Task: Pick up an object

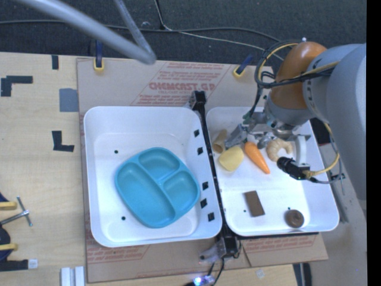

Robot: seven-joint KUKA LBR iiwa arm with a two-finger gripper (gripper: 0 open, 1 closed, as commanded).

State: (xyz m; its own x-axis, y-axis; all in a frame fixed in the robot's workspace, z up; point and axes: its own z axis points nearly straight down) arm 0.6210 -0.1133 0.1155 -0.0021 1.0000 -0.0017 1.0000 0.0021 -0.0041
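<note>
Reaching in from the right edge of the tabletop, the arm (321, 82) is lowered into the right bin (315, 213), and the claw (253, 133) is seen near that bin's far edge, just above a carrot (257, 157) and a yellow piece (231, 158). Whether the claw is spread or pressed together cannot be told (it is blurred). A brown block (254, 204) and a round brown object (294, 218) are found near the front edge. A blue divided plate (156, 186) is held by the left bin (101, 130).
</note>
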